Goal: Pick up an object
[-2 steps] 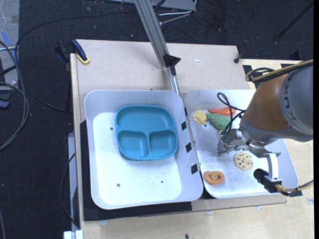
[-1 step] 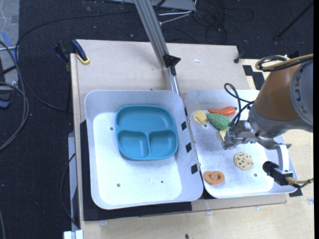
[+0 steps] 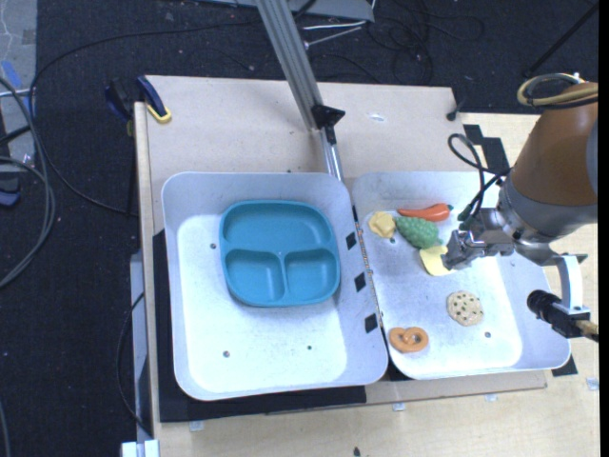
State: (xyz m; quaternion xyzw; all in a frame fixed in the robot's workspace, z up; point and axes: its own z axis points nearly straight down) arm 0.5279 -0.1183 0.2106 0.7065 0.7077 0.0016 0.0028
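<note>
From my remote station, I judge the reach under way: in the right bin (image 3: pixel 533 346), my gripper (image 3: pixel 458 253) sits just beside the yellow piece (image 3: pixel 434 261), grip state unreadable, descent and closing next.

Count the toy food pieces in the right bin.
6: yellow piece upper left, green vegetable, orange carrot, yellow piece at the end effector, cookie, pretzel. The arm may hide more.
</note>
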